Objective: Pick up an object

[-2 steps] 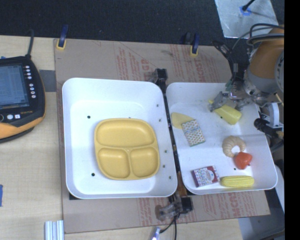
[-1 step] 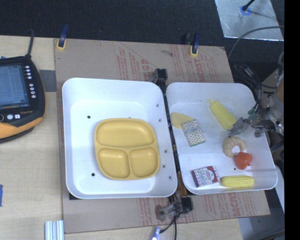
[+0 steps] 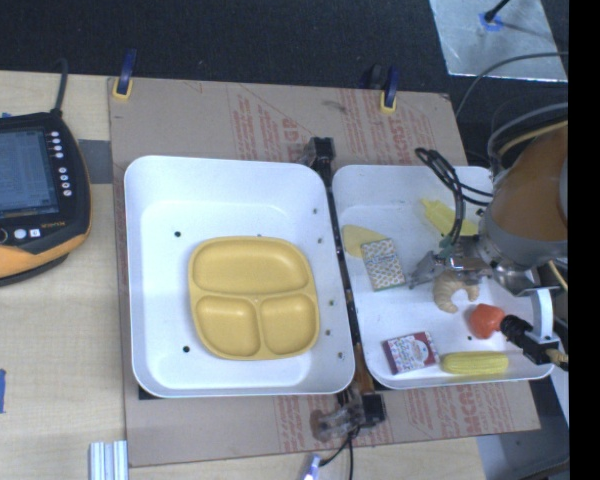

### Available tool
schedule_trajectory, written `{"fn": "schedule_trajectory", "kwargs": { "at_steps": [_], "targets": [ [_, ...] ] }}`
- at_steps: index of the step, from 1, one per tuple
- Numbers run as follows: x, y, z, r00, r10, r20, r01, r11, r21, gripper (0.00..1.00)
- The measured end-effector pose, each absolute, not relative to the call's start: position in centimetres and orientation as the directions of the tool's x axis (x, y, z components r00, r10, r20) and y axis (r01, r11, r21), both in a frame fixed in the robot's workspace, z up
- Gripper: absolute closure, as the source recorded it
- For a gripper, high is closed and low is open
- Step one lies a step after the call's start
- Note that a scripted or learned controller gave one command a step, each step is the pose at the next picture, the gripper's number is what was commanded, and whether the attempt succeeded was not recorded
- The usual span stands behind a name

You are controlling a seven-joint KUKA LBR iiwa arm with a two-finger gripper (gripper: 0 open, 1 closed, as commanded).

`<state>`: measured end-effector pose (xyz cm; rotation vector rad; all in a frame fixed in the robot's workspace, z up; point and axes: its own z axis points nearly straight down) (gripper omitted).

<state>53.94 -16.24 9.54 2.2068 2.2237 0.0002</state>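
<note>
Tan croissant toy (image 3: 454, 291) under gripper (image 3: 442, 265) in right bin (image 3: 380, 183); we guess light, bumpy, hard. We grab its middle. Pincer state: we cannot tell.

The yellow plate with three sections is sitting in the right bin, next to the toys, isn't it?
Not quite. The camera view shows the yellow plate in the left bin. The toys lie in the right bin, where the gripper is.

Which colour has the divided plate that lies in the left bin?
The divided plate is pale yellow, and the camera view shows it clearly against the white left bin.
</note>
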Motion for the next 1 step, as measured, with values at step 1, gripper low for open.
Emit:
{"fn": "schedule_trajectory", "kwargs": {
  "at_steps": [1],
  "targets": [
    [54.2, -16.58, 10.98, -0.01, 1.0, -0.012, 1.0, 0.01, 0.014, 1.0]
  ]
}}
